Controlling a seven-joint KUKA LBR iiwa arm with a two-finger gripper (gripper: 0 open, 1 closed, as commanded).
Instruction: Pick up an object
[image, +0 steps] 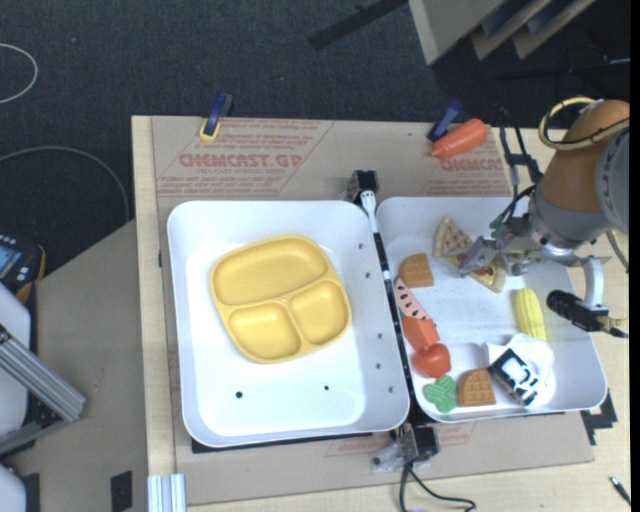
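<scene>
Bins, two, are sitting side by side on the bench. Left bin is holding one yellow plate with three compartments, lying flat near its centre.

Right bin is carrying the loose toys. Counting clockwise from 12 o'clock in that bin: one waffle wedge, one pizza slice at about 1 o'clock, one corn cob at 3, one black-and-white item at 4 to 5, one brown waffle at 6 touching one green piece just beside it, one red tomato at 7, one red strip running along the left wall at 9, one brown block at 10.

Gripper is hanging over the 12 to 1 o'clock part of the right bin, between the waffle wedge and the pizza slice, fingers blurred; whether the jaws are open or closed, cannot tell. Nothing is visibly sitting between them.

Arm is reaching in from 3 o'clock. One orange carrot is lying outside the bins, on the bench at 12.
</scene>
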